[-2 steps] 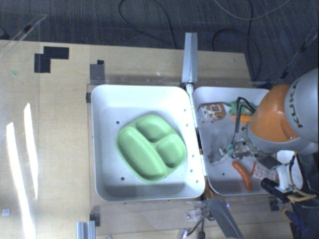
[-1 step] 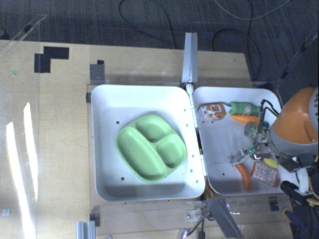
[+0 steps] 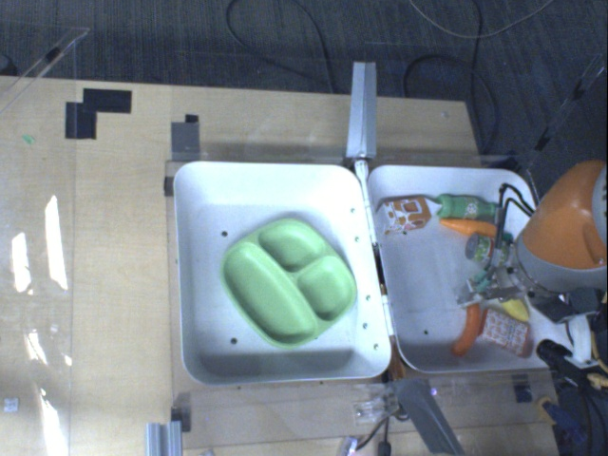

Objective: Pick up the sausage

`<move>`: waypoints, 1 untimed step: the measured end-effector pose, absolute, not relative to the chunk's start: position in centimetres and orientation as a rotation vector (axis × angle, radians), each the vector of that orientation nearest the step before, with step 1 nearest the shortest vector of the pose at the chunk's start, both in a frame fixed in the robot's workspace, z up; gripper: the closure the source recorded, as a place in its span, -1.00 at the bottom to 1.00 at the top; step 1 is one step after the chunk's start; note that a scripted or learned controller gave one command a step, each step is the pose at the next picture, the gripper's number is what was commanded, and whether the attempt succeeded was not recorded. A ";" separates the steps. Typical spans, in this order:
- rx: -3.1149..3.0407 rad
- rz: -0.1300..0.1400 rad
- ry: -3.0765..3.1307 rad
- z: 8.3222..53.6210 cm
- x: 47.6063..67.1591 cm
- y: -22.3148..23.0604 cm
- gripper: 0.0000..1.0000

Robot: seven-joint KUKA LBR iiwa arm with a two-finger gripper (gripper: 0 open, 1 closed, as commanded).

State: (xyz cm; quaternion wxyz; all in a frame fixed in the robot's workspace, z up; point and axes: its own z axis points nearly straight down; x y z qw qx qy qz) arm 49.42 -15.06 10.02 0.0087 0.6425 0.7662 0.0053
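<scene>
The grey arm with its orange band (image 3: 568,218) reached in from the right, over the right bin (image 3: 418,297). Its gripper (image 3: 491,288) hung low there; whether it was open or closed could not be told. The sausage (image 3: 466,331), one orange-brown link, lay just below the gripper near the bin's front wall, beside a small packet (image 3: 505,332). The left bin (image 3: 199,255) held one green three-compartment tray (image 3: 289,279). Both white bins sat on a pale wooden bench (image 3: 85,283); dark carpet with black cables (image 3: 285,27) lay beyond.
</scene>
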 end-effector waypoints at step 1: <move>1.825 0.006 2.550 19.7 53.1 -7.6 1.00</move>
